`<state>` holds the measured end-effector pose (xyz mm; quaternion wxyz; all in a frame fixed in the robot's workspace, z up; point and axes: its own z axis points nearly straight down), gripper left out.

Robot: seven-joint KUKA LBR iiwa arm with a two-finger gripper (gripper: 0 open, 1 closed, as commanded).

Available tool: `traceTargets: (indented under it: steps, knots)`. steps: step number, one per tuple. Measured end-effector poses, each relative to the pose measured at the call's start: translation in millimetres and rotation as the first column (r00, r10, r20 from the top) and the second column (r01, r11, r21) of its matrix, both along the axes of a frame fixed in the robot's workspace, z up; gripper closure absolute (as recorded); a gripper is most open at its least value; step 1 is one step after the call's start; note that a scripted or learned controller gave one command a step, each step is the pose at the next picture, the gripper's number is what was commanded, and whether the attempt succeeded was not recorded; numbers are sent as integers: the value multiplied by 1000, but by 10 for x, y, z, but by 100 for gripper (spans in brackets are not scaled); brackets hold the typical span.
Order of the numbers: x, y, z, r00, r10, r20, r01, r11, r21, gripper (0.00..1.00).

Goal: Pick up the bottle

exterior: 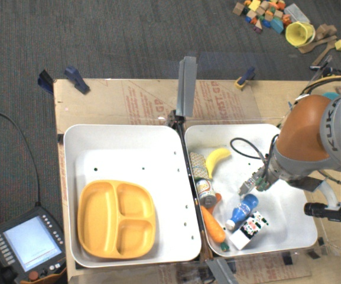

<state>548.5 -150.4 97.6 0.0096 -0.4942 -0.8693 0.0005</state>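
Gripper [247,187] hangs over the right bin [294,229], just above the blue bottle [242,211]; we cannot tell its state. We see 2 bins; the left bin [123,144] holds a yellow tray [117,219]. Beside the bottle lie a banana [216,158], a carrot [213,225] and a can [205,190].

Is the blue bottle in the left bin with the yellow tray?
No, the blue bottle lies in the right bin beside the carrot, while the yellow tray sits in the left bin.
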Motion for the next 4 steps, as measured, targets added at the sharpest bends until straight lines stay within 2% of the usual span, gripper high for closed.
traceTargets:
  steps: [1, 2, 3, 4]
  knots:
    - [0, 2, 0, 1000, 0, 0, 0, 1000, 0, 0]
    - [264, 36, -128, 1000, -14, 13, 14, 1000, -6, 0]
    - [403, 132, -125, 987, 160, 15, -160, 987, -7, 0]
    - [140, 176, -130, 997, 77, 11, -77, 997, -5, 0]
